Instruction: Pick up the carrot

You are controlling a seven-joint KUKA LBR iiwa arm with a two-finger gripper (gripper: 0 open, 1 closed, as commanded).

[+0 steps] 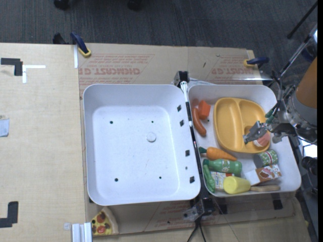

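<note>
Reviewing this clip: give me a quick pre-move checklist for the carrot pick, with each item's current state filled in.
1. Carrot in sight, lying in the right bin: ok.
2. End effector over the carrot: not ok; it sits to the carrot's right, over the yellow dish.
3. Carrot between the fingers: not ok, it lies apart from the end effector.
4. Fingers open for a grasp: cannot tell.
5. Room around the carrot: not ok; the green bottle lies right against it and the yellow dish rim is close.
6. Carrot's top free of things lying on it: ok.
</note>
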